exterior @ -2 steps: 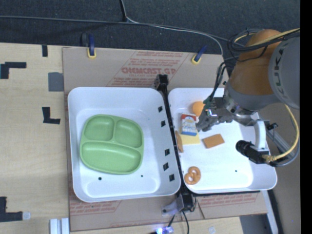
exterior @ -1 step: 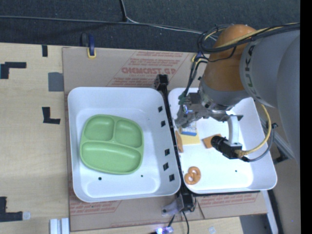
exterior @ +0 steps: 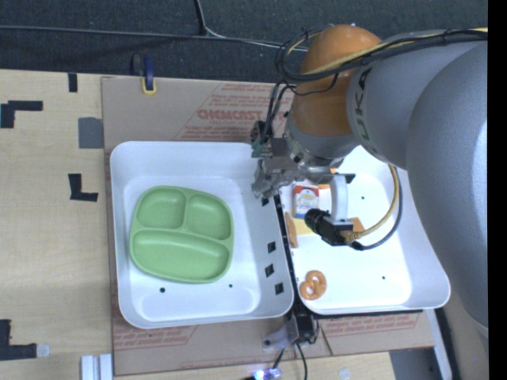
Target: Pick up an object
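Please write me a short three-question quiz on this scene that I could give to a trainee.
1. True or false: the green plate lies in the left bin.
2. Which bin holds the pretzel? A) left bin B) right bin C) neither
3. Fill in: the green plate is divided into ___ compartments.

Key
1. True.
2. B; the pretzel lies near that bin's front left corner, in front of the small carton under the arm.
3. Three.
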You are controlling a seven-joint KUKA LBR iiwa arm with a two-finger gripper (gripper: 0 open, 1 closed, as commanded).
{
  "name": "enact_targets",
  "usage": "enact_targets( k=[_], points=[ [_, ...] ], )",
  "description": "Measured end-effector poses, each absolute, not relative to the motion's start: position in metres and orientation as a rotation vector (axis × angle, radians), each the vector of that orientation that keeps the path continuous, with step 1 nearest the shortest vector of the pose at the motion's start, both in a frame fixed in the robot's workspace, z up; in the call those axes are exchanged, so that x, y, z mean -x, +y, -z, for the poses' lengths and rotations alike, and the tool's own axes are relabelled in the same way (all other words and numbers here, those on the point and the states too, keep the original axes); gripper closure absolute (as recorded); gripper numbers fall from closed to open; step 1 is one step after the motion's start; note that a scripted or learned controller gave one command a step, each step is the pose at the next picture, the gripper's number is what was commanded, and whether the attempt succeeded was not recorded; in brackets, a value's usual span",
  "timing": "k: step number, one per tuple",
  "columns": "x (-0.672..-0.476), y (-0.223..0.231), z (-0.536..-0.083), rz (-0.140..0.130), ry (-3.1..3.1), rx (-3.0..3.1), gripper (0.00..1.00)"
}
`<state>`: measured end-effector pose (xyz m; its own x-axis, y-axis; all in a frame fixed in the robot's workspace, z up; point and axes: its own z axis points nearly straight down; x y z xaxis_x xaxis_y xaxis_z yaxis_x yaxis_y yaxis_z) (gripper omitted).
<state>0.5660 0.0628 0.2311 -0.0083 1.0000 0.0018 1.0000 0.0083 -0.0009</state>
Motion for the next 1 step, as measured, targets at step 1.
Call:
enact_targets(
  k=[1],
  points=[
    [-0.5942, 0.1008, -0.2291, 0.000, -2.227, 2.214, 1.00]
  ],
)
